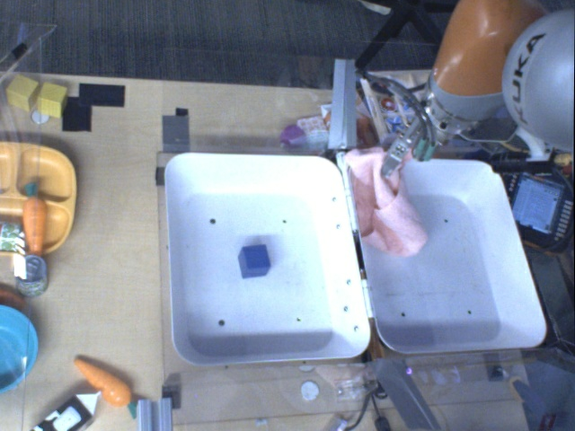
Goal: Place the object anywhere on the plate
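Observation:
A pink cloth hangs bunched over the upper left of the right bin, its left edge overlapping the divider between the bins. My gripper sits at the cloth's top corner and is shut on it, with the fabric drawn up to the fingertips. A small blue cube rests on the floor of the left bin. A yellow divided plate lies far left on the bench, and a blue plate shows at the lower left edge.
A carrot lies on the yellow plate and another carrot lies by the front edge. Yellow blocks and black pieces sit at the back left. Clutter lies behind the bins. A tablet sits at the right.

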Motion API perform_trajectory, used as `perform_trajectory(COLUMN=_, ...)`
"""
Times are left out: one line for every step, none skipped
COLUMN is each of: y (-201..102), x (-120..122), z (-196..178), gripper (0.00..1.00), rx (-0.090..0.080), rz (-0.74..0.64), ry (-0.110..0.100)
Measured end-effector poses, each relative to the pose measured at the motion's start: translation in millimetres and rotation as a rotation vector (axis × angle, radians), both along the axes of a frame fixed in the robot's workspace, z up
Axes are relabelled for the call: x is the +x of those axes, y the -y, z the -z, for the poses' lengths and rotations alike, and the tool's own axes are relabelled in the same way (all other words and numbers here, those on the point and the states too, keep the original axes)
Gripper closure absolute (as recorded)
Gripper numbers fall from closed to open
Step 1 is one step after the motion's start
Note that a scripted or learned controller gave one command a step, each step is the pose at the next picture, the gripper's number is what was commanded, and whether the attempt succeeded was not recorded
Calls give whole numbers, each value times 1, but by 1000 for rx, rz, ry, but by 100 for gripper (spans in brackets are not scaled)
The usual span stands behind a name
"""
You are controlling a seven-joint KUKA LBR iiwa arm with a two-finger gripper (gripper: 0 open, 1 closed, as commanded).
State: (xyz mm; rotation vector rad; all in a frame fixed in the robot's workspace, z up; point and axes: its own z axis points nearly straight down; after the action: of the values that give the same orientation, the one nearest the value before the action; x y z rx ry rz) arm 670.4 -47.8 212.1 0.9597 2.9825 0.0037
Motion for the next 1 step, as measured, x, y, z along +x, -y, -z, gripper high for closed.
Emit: perform_trajectory(y=-79, x=-22, z=-12, gripper=100, rx=0, rz=-147, ry=1)
